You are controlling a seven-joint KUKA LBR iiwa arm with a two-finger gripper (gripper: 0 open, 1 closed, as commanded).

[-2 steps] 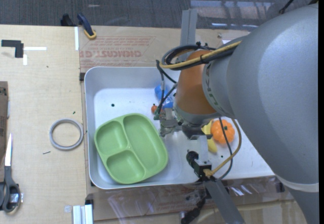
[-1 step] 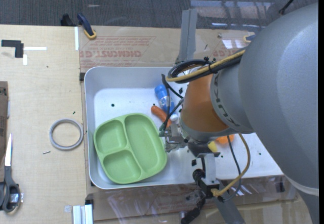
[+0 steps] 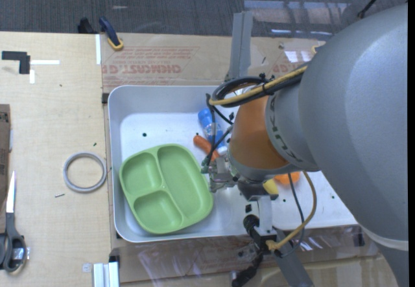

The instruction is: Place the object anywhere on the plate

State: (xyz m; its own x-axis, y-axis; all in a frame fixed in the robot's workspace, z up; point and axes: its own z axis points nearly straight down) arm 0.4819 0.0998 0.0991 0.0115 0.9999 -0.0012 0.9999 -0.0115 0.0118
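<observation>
Plate (image 3: 165,188), green with three compartments, lies bare in the white bin (image 3: 130,111) toward its near left corner. Just beside the plate's right rim, under the arm's wrist, sit an orange carrot-like piece (image 3: 202,144) and a blue item (image 3: 206,120); more orange (image 3: 285,179) peeks out by the bin's right side. Which is the task's object is unclear. These look like small, light, rigid plastic toys, likely smooth, best pinched across the narrow middle. The gripper (image 3: 217,175) hangs by the plate's rim; its opening cannot be told. On the counter left of the bin rests a tape ring (image 3: 84,171).
</observation>
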